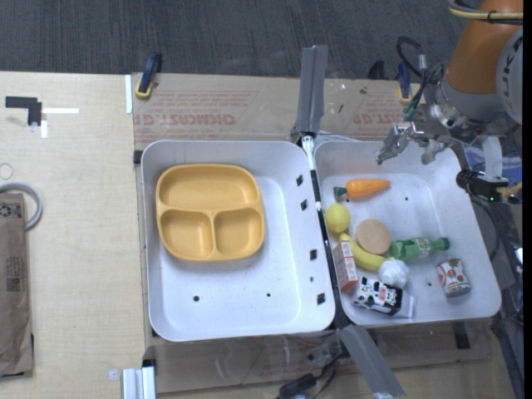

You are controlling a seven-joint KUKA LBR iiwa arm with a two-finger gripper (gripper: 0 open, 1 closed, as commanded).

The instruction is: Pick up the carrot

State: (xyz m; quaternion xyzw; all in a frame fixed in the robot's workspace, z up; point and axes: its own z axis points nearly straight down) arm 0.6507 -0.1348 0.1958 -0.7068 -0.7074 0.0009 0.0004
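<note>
The bench (66, 223) carries two shallow white bins side by side, and everything that matters sits in the right bin (478, 260), the one the grey and orange arm (482, 40) reaches over. The left bin (224, 306) holds just a yellow divided plate (211, 211), which lies toward its upper left with nothing on it. In the right bin, the carrot (366, 189) lies near the upper left corner, just inside the far wall, with its long axis running roughly left to right and its green top pointing left toward the divider between the bins. The claw (413, 142) hangs above the bin's far rim, up and to the right of the carrot and clearly apart from it; its two fingers look spread, and nothing is between them. So the coming move, as I judge it, is a short shift down and to the left, with the fingers set across the carrot's width. The carrot has some free floor around it: the lemon (337, 217) sits just below its leafy end, and the round biscuit-coloured disc (373, 237) lies further down. Below those come a green bottle (420, 247), a banana (366, 258), a small carton (381, 296), a red can (453, 277), and a white ball (394, 272).
</note>
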